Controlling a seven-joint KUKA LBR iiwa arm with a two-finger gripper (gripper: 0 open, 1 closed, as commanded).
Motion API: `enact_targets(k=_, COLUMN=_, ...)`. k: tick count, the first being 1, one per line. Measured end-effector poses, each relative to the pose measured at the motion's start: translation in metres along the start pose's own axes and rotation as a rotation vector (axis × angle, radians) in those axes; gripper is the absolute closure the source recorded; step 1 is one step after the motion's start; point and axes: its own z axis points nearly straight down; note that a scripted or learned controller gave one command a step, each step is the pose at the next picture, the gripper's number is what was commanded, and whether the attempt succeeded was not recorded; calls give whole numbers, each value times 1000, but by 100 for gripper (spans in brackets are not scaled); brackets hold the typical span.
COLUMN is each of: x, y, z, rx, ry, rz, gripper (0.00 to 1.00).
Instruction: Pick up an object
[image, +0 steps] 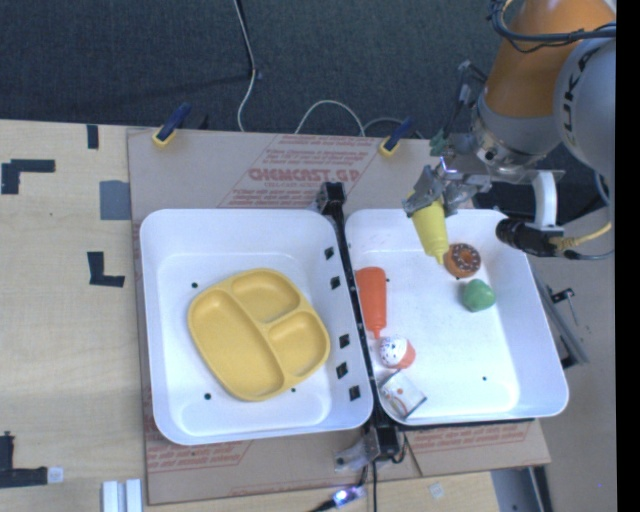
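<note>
The tool (437, 197) stands over the back left part of the right bin (500, 395), with a yellow object (433, 230) directly beneath it. The upper end of that object sits between the tool's fingers, so the tool reads as clenched on it, though the fingers are small in this view and the contact is not wholly clear.

The yellow object's long axis runs from the tool down toward the near edge of the bench, tilted slightly to the right. Its lower end points at a round brown piece (462, 260) just beside it. Whether that end is touching the bin floor cannot be determined.

A green lump (477, 295) lies near the brown piece. An orange carrot (372, 298) lies well to the left along the divider, its long axis roughly parallel to the yellow object's.

Judgement: a straight lift should clear the neighbours.
</note>
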Motion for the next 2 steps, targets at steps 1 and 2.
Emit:
enact_targets(k=1, x=57, y=-15, z=17, rx=1, ry=1, rz=-2, gripper=100)
enact_targets(k=2, x=101, y=-42, z=21, rx=2, ry=0, rz=-1, gripper=100)
